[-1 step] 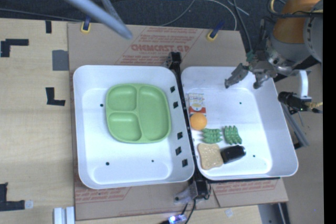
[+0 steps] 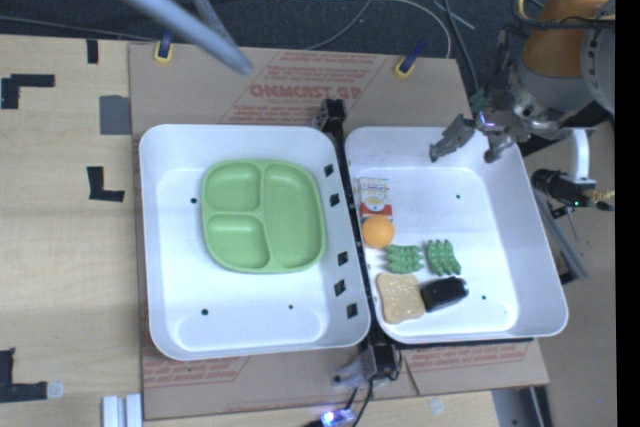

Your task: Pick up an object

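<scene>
The left bin [image 2: 165, 315] is holding a green divided plate [image 2: 264, 216]. The right bin [image 2: 535, 300] is holding a small carton [image 2: 374, 194], an orange [image 2: 377, 232], two green pieces [image 2: 423, 257], a toast slice [image 2: 399, 296] and a black block [image 2: 443, 293], clustered lower left. The gripper [image 2: 470, 145] is hovering at the bin's upper right, jaws apart and holding nothing, well apart from these.

Glossy white plastic bins [image 2: 170, 315], matt green plastic plate [image 2: 264, 215], cardboard underlay [image 2: 300, 80].
</scene>
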You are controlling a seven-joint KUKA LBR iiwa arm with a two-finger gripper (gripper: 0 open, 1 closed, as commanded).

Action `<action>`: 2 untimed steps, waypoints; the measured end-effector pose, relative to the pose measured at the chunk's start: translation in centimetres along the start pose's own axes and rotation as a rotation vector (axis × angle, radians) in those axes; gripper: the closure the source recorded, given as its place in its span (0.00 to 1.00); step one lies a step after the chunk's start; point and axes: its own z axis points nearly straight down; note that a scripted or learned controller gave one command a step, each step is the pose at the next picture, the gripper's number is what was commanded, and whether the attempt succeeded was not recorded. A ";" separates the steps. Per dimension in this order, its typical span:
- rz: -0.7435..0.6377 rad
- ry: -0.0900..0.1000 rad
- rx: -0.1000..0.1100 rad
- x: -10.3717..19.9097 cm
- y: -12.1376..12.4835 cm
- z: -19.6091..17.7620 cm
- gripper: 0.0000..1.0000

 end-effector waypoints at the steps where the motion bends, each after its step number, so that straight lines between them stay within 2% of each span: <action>1: 0.001 0.000 0.004 -0.5 0.4 4.7 0.00; 2: 0.000 0.000 0.005 -0.8 1.1 9.8 0.00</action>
